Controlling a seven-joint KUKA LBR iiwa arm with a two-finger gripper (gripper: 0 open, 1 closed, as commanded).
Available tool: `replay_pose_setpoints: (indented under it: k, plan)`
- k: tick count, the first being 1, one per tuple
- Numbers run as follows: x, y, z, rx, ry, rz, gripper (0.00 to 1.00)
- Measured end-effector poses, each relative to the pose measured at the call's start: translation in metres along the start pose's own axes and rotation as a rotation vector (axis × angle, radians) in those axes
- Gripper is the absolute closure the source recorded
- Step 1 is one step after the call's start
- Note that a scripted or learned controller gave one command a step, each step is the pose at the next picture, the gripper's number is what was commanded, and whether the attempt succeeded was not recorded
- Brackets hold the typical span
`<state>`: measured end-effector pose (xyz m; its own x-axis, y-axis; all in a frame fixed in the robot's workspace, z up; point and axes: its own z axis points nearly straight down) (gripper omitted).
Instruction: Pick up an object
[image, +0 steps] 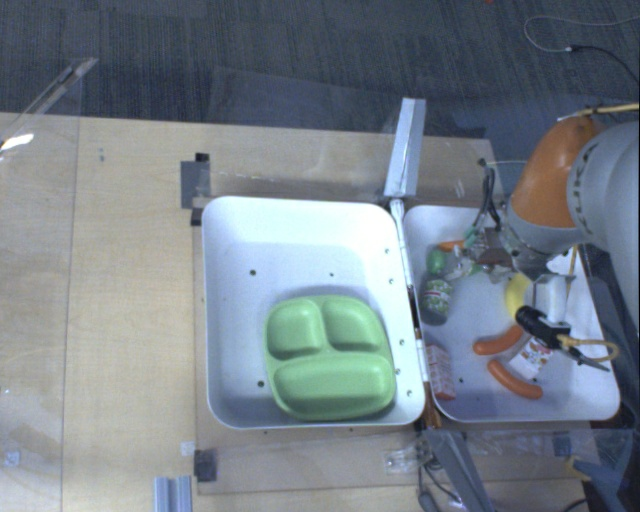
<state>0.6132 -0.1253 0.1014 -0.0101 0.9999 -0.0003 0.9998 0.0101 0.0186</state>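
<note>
Crowding the right bin (590, 405), clutter surrounds the fingers (490, 255); grip unclear.

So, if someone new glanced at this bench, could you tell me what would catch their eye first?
Most likely the large light-green plastic tray with three compartments, lying in the near part of the left white bin. Next, the grey arm's bright orange band over the right white bin, which holds a clutter of small items, including two orange sausage-shaped pieces near its front.
</note>
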Motion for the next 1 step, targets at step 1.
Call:
replay_pose_setpoints:
  k: [1]
  plan:
    - [0.0428,-0.0002,0.0118,0.006,-0.002,0.005,0.00]
